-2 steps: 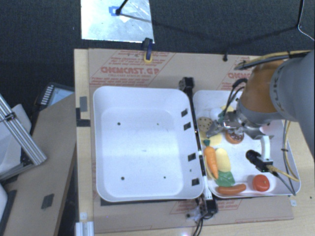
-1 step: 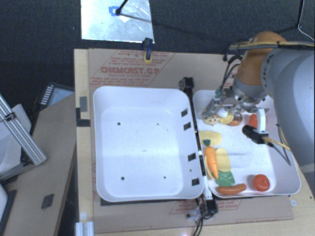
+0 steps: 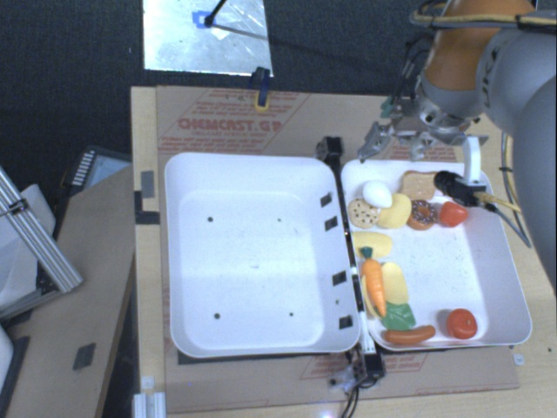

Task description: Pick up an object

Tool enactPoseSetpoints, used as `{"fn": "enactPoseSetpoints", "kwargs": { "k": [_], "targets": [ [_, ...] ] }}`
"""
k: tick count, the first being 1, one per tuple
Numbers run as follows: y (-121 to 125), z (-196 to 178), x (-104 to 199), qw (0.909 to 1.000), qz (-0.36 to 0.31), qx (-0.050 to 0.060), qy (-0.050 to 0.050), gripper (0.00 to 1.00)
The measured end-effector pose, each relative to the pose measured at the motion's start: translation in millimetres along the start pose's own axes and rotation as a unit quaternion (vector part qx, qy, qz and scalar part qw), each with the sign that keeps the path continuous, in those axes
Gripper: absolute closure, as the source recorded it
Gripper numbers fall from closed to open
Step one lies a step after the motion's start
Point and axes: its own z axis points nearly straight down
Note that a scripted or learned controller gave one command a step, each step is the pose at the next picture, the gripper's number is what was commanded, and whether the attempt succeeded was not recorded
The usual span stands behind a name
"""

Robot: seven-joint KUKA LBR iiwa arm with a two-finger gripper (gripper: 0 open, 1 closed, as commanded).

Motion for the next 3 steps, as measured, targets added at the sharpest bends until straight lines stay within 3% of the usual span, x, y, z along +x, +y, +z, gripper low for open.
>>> {"fn": "enactPoseSetpoints", "kwargs": {
  "k": [1,2,3],
  "targets": [
    [-36.1,136.0,-43.2,0.9999,0.007,0.011,0.000,0.00],
    [-62.7,132.0,-36.0,1.0000,0.006,0.003,-0.002,0.00],
    [-95.9,115.3,-102.1,0.9999,0.008,0.009,-0.002,0.00]
  ]
}}
